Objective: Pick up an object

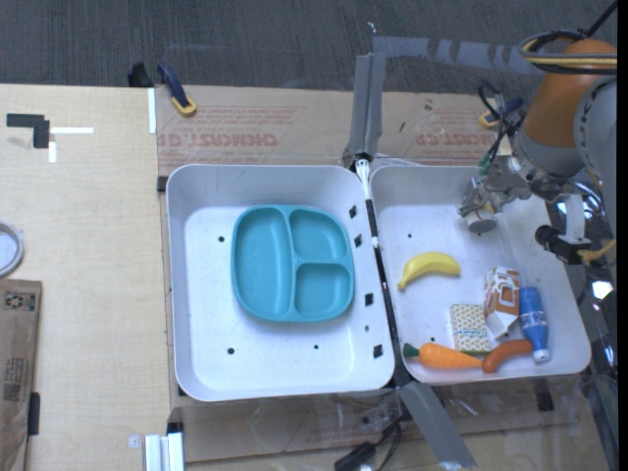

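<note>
The gripper (480,214) is hanging over the far part of the right bin (392,253), up and to the right of the banana (429,268) — whether it is spread or pressed together I cannot tell. Nearer than the banana, toward the bin's front right corner, a carrot (449,356), a small yellow packet (469,327), an orange-and-white carton (501,297) and a blue bottle (532,322) are lying bunched together. Left of the banana, a teal divided plate (292,263) is sitting in the left bin (182,273).

open floor round banana (430,267), clutter (500,322) front-right corner
</note>
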